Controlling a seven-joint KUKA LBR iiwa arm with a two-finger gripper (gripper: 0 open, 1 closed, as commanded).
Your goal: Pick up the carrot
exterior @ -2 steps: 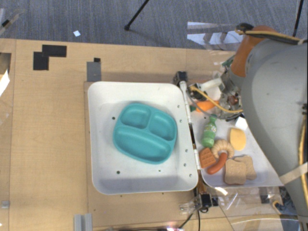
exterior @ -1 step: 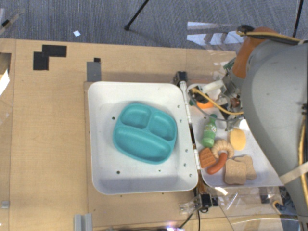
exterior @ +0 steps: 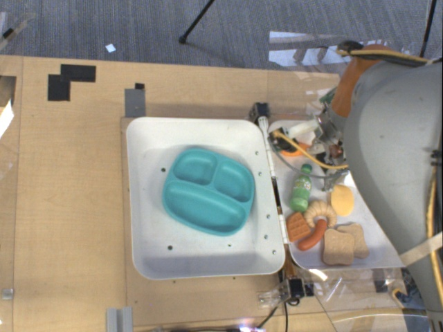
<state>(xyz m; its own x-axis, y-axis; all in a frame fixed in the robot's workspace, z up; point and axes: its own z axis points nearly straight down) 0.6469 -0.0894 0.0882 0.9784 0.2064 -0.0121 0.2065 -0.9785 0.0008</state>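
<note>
The carrot (exterior: 293, 151) is a small orange piece lying at the far left of the right bin (exterior: 377, 237), partly crossed by a yellow and black cable. My gripper (exterior: 329, 149) hangs low over the far part of that bin, just to the right of the carrot. The grey arm with its orange band (exterior: 347, 81) covers much of the bin's right side and hides the gripper's tip.
A green bottle (exterior: 301, 189), a yellow fruit (exterior: 342, 200), a waffle piece (exterior: 296, 223), a red sausage (exterior: 311, 238) and bread slices (exterior: 342, 245) crowd the right bin's near half. The left bin (exterior: 149, 247) holds a teal divided plate (exterior: 208, 191).
</note>
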